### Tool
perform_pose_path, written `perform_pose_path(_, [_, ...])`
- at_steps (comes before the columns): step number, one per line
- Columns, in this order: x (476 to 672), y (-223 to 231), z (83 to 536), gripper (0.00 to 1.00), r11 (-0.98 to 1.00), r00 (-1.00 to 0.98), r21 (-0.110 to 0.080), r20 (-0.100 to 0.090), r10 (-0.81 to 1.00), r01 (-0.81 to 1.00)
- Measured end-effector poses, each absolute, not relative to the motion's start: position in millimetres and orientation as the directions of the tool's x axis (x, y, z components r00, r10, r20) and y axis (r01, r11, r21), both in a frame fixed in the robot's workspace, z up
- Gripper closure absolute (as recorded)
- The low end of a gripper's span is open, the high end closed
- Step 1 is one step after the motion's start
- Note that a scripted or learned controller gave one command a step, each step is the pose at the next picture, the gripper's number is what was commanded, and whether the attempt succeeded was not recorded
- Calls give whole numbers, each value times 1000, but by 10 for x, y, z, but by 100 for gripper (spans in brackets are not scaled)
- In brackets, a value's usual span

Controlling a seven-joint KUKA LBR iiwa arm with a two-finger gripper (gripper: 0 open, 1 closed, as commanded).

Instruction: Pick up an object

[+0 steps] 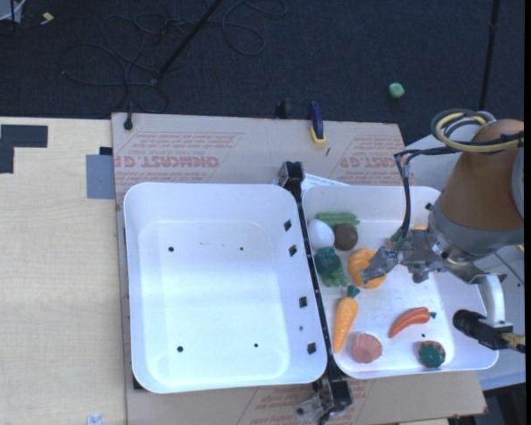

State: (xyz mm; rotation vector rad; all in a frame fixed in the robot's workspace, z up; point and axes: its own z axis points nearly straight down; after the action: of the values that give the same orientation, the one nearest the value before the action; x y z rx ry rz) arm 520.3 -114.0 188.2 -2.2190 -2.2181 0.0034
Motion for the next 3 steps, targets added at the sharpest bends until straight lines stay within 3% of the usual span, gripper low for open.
perform_pose_path(1, [4863, -997, 832, 0, 0, 0, -5, 2, 1000, 1000])
perform_pose_path(2, [5716, -1185, 880, 0, 2, -2, 4, -2, 1000, 1000])
perform_pose_path(3, [5669, -1193, 972, 100, -5, 5, -6, 2, 1000, 1000])
